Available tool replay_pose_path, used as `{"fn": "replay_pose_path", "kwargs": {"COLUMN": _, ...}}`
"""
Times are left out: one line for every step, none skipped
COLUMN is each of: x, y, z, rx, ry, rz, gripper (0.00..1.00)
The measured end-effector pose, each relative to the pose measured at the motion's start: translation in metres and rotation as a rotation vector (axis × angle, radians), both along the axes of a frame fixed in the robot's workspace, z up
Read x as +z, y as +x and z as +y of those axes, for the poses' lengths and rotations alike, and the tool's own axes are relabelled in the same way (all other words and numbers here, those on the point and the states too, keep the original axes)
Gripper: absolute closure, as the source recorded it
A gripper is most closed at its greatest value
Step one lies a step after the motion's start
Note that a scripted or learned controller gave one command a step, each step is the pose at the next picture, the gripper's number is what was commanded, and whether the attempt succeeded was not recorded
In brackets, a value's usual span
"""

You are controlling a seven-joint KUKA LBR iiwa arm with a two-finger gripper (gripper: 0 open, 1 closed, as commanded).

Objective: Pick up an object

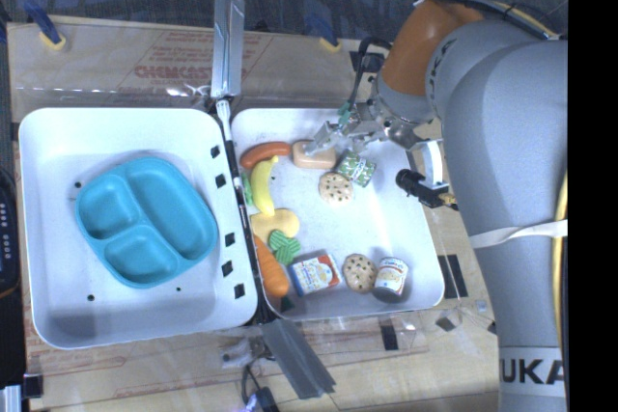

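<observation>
You've got the gripper (340,136) low over the right bin's (417,225) far side, above the green packet (358,170); can't tell jaw state.

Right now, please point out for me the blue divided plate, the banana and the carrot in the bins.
blue divided plate (145,220): camera view, on the ridge between its compartments.
banana (262,185): camera view, on the middle of its yellow body.
carrot (271,273): camera view, on its orange body near the bin's front corner.

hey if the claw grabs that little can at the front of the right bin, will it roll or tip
The can stands upright, so a nudge probably tips it, and then it likely rolls. Its rounded side may slip. The cookie beside it could get bumped.
</observation>
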State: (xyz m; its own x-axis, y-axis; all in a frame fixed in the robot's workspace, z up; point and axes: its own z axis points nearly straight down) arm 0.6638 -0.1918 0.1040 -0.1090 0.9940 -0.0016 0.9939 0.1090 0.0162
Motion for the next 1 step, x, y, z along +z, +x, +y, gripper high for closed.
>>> {"fn": "replay_pose_path", "kwargs": {"x": 0.0002, "y": -0.0268, "z": 0.0234, "rx": 0.268, "ry": -0.01, "rz": -0.007, "gripper": 0.0}}
